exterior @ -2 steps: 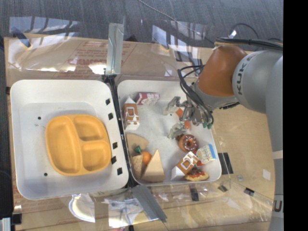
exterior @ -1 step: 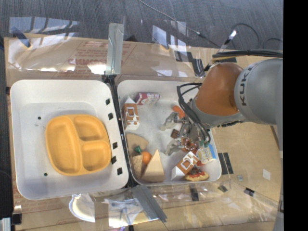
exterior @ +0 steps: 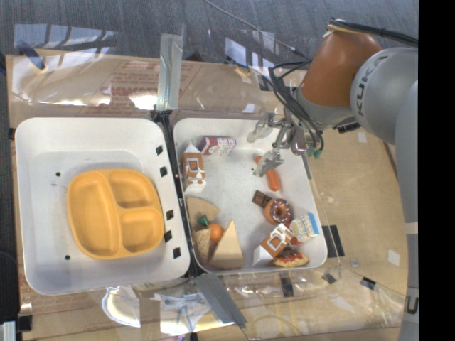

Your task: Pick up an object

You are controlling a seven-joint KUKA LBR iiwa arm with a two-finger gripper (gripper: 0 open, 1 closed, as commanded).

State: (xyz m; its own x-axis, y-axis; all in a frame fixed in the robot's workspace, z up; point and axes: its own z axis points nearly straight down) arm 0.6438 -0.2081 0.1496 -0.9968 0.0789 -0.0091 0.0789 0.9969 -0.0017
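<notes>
My gripper [exterior: 264,146] hangs over the upper right part of the right bin [exterior: 234,128], fingers spread open and nothing between them. One fingertip [exterior: 259,128] points at the bin's back wall. The other [exterior: 269,165] sits just above an orange sausage [exterior: 274,181]. Left of the gripper lies a maroon-and-white carton [exterior: 219,145], and a brown-and-white carton [exterior: 193,169] lies further left. Lower down are a brown chocolate piece [exterior: 259,198] and a glazed donut [exterior: 278,210].
The right bin's front holds a cheese wedge [exterior: 227,247], an orange [exterior: 215,231], a bread slice [exterior: 201,208], a blue-white packet [exterior: 306,226], a small carton [exterior: 274,244] and a pizza slice [exterior: 289,260]. A yellow divided plate [exterior: 114,212] lies in the left bin [exterior: 35,148].
</notes>
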